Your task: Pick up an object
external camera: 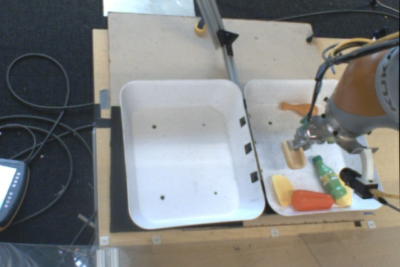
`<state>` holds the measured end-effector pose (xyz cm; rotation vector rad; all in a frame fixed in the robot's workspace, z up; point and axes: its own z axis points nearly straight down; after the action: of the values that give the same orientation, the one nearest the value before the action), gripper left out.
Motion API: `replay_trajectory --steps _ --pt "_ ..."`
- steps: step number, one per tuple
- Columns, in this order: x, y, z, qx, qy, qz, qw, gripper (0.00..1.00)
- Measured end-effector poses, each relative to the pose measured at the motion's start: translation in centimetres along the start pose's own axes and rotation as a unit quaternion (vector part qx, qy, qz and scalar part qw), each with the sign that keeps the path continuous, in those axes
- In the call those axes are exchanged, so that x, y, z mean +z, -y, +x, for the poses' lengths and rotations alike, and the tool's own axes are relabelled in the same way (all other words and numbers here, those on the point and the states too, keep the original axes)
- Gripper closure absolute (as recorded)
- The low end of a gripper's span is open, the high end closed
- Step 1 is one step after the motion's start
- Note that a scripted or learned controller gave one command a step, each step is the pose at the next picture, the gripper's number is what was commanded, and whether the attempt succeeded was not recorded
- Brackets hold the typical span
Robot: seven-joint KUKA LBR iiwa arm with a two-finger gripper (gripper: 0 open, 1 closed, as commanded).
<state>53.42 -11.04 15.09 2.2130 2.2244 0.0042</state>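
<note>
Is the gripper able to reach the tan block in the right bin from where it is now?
Probably yes. The gripper hangs just above the tan block, nothing lies between them, and the green bottle sits off to the side.

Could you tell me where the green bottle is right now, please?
The green bottle lies in the right bin, near its front right corner, just right of the red object and below the gripper.
</note>
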Motion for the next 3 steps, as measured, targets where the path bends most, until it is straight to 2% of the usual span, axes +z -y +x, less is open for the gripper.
replay_trajectory --steps 2,3 --pt "-9.8 0.0 0.1 0.0 0.0 -0.002 1.0 1.0" --pt "-8.7 -2.5 4.8 -0.003 -0.001 0.001 1.0 1.0"
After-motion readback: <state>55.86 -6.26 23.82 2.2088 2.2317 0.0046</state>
